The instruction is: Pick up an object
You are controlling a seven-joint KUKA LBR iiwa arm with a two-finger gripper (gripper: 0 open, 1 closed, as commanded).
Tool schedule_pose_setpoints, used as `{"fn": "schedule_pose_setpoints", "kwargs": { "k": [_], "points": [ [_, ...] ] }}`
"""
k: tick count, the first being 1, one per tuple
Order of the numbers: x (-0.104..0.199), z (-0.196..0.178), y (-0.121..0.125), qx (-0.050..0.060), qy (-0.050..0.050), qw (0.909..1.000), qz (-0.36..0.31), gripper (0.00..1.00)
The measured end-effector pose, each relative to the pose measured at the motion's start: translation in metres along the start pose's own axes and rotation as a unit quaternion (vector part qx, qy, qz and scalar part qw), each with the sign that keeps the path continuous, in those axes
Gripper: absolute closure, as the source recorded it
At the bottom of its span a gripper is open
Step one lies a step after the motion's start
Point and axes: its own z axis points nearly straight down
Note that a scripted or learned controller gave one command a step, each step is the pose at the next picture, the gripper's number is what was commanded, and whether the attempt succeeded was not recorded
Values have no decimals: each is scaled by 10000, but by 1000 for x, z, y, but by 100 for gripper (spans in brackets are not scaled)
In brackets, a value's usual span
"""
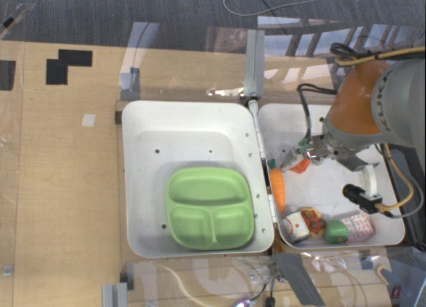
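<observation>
We see the pickable items crowded along the right bin's near edge: carrot against its left wall, can, green fruit. The arm bends low over that bin's middle, its end effector near something orange-red; we cannot tell its grip.

We see even, bright overhead light with soft shadows inside the white bins. Glare streaks the clear panel along the bench's far edge (reflections smear it). Focus is moderate; fine detail softens, and the arm looks slightly blurred.
</observation>
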Motion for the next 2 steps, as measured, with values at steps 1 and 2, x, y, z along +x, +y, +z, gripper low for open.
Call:
{"fn": "schedule_pose_setpoints", "kwargs": {
  "k": [1,2],
  "points": [
    [2,-12,3,-34,-1,10000,-14,100],
    [96,-96,36,26,15,9972,-741,100]
  ]
}}
